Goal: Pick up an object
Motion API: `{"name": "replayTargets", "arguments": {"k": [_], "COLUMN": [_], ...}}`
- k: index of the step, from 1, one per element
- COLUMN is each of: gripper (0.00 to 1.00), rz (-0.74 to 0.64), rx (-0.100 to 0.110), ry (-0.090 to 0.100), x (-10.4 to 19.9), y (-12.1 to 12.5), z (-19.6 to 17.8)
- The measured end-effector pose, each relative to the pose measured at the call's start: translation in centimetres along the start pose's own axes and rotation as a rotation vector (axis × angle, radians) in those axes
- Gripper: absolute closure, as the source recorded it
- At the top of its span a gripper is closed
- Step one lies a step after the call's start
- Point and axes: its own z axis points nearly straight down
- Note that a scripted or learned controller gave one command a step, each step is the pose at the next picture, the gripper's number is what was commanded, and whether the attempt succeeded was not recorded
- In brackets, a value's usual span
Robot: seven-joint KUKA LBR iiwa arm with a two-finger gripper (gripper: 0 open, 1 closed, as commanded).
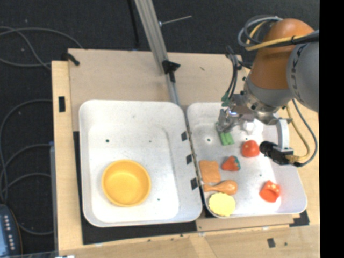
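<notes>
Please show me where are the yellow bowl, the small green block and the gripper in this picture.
yellow bowl point(126, 183): camera view, the middle of its inside, in the left bin.
green block point(227, 139): camera view, its top face, in the right bin.
gripper point(224, 124): camera view, at its fingertips, just above the green block.

- Arm point(285, 52) enters from the right, grey with an orange band above the wrist.
- Wrist is angled downward and to the left.
- Gripper point(224, 123) sits low, pointing downward; cables loop round the wrist.

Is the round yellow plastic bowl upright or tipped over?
Upright: the round yellow plastic bowl shows its open inside, sitting in the left white bin.
</notes>
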Motion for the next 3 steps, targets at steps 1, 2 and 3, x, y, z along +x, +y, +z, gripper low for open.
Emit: {"name": "replayTargets", "arguments": {"k": [1, 2, 3], "gripper": [1.0, 1.0, 1.0], "rz": [0.0, 0.0, 0.002], "rx": [-0.001, -0.002, 0.0], "ry": [0.0, 0.0, 0.0], "x": [5.2, 9.3, 13.8], "y": [1.6, 2.6, 3.1], "z": [1.0, 0.9, 0.3]}}
